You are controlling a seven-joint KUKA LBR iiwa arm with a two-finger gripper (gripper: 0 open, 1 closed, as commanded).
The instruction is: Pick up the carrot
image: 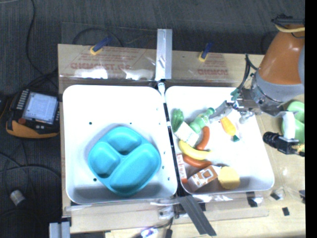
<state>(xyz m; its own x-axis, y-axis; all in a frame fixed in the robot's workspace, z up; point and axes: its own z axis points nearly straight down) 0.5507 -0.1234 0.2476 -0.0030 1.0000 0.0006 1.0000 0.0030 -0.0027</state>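
The tool (231, 114) hangs over the right bin (257, 152), its fingers spread around an orange-yellow item (228, 125); whether they touch it cannot be told. The carrot (203, 138) lies to its left, just beside a banana (193, 151) and a green bottle (202, 119). A blue sectioned plate (124, 158) sits in the left bin (79, 108).

- The two bins (113, 90) are white.
- The divided plate (124, 158) at lower left is turquoise blue.
- The banana (193, 151) is yellow.
- The carrot (204, 138) is orange-red.
- The small carton (203, 177) at lower right is brown and white.
- The arm (281, 58) at upper right is orange over grey.
- The bench (124, 63) is light brown with red printing.
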